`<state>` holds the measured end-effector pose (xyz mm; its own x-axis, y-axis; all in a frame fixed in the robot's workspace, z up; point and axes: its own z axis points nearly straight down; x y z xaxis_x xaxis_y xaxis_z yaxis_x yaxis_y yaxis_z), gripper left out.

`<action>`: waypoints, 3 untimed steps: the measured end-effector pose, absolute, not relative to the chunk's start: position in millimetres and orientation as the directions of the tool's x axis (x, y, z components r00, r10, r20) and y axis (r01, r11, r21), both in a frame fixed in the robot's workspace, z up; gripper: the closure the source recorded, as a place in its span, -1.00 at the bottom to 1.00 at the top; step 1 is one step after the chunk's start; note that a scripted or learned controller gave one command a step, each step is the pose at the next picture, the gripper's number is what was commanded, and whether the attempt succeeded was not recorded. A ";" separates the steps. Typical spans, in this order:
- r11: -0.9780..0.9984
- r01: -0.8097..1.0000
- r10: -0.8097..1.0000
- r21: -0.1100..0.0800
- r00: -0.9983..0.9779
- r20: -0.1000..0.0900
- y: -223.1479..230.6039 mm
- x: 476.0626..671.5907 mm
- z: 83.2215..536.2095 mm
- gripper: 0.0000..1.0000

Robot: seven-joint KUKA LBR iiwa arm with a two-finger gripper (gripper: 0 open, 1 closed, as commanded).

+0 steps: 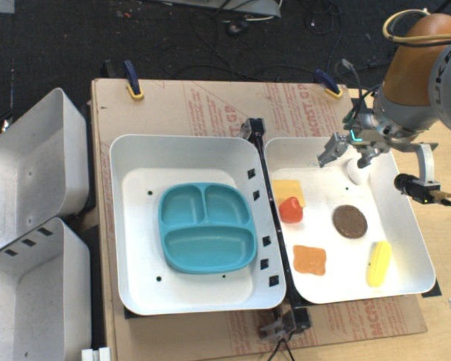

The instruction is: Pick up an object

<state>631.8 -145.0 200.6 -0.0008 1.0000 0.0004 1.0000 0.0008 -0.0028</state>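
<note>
We see the pincer [349, 153] spread open, gripping nothing, hanging over the far end of the right bin [413, 277]. Candidates lie nearer: brown disc [350, 221], red piece [291, 210] touching a yellow block [287, 190], orange piece [310, 259], yellow banana-like toy [378, 263]. Risks we judge: the flat disc slips; the touching pair gets nudged.

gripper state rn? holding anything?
Gripper: open, holding nothing, above the far end of the right bin; the food items lie apart from it.
</note>
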 end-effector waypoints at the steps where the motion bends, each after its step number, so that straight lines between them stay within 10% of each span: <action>1: 0.001 1.000 1.000 0.001 -0.001 0.000 -145.1 632.7 202.2 -1.00; 3: 0.000 1.000 1.000 -0.002 0.000 0.000 -134.5 628.5 93.9 -1.00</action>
